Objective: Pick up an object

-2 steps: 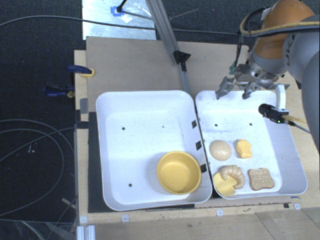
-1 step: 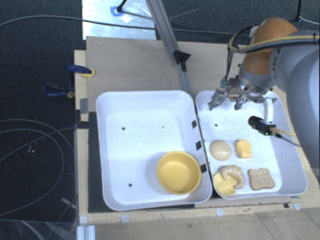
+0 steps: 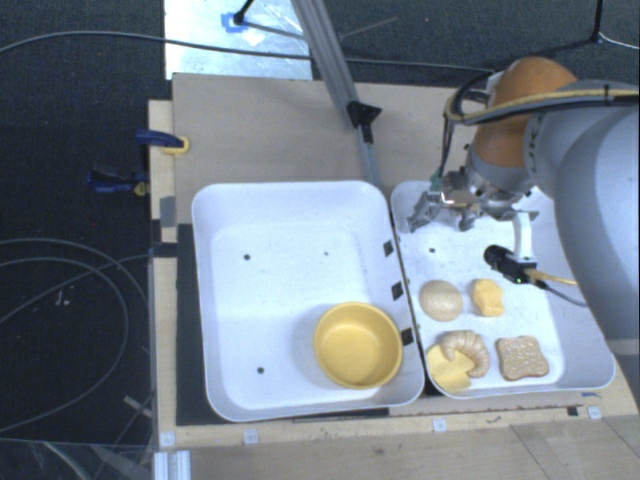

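Note:
My gripper (image 3: 440, 216) hangs over the far end of the right bin (image 3: 575, 353), fingers spread open with nothing between them. Closer to the front of that bin lie a pale round bun (image 3: 440, 300), a small yellow cheese chunk (image 3: 487, 297), a croissant (image 3: 467, 349), a yellow wedge (image 3: 449, 373) against the croissant, and a slice of toast (image 3: 521, 357). All of them sit apart from the gripper, nearer the front. A yellow bowl (image 3: 358, 344) stands in the front right corner of the left bin (image 3: 260, 258).
The grey arm with its orange band (image 3: 525, 93) fills the upper right and overhangs the right bin. A black connector with a yellow cable (image 3: 505, 262) hangs just above the cheese chunk. A slanted metal pole (image 3: 335, 63) crosses the bench behind the bins.

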`<state>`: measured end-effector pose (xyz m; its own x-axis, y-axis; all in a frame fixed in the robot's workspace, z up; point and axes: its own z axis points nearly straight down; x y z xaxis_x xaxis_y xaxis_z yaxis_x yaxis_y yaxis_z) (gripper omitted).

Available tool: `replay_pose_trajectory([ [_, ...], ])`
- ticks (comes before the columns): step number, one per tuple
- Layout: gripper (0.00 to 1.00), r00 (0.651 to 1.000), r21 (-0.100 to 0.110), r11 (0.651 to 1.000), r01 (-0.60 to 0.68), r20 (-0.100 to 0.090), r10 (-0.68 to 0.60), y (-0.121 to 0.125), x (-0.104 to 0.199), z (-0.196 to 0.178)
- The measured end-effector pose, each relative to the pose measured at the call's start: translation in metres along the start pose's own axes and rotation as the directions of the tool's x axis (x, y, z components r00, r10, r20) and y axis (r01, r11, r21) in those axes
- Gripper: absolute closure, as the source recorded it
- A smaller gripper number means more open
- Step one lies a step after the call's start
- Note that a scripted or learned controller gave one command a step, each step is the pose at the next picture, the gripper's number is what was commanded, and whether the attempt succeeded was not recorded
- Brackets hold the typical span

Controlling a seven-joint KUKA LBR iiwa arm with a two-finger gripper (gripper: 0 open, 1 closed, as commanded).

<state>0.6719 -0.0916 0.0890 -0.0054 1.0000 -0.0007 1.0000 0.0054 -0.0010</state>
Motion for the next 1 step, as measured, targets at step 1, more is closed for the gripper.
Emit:
replay_pose_trajectory([
  [1, 1.00, 1.000, -0.006, 1.000, 0.002, 0.001, -0.002, 0.0018, -0.0001, -0.0138],
])
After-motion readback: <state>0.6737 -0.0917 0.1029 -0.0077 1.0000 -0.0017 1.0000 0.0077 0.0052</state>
